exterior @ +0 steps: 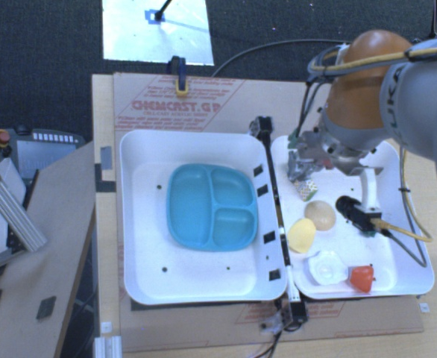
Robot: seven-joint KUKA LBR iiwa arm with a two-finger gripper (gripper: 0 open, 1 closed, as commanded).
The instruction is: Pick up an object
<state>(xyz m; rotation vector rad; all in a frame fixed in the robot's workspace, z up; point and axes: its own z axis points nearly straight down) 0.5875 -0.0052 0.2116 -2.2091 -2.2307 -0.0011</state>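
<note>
Hand (302,171), grip state unclear, hovers just above small patterned object (306,190).

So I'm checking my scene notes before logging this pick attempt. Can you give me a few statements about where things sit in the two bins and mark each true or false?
1. The blue divided plate lies in the left bin. True.
2. The red object sits in the left bin beside the plate. False: it is in the right bin, near its front edge.
3. The gripper is over the right bin. True.
4. The yellow rounded object rests on the blue plate. False: it lies on the right bin's floor, next to the beige rounded object.
5. The arm is grey with an orange band above the wrist. True.
</note>
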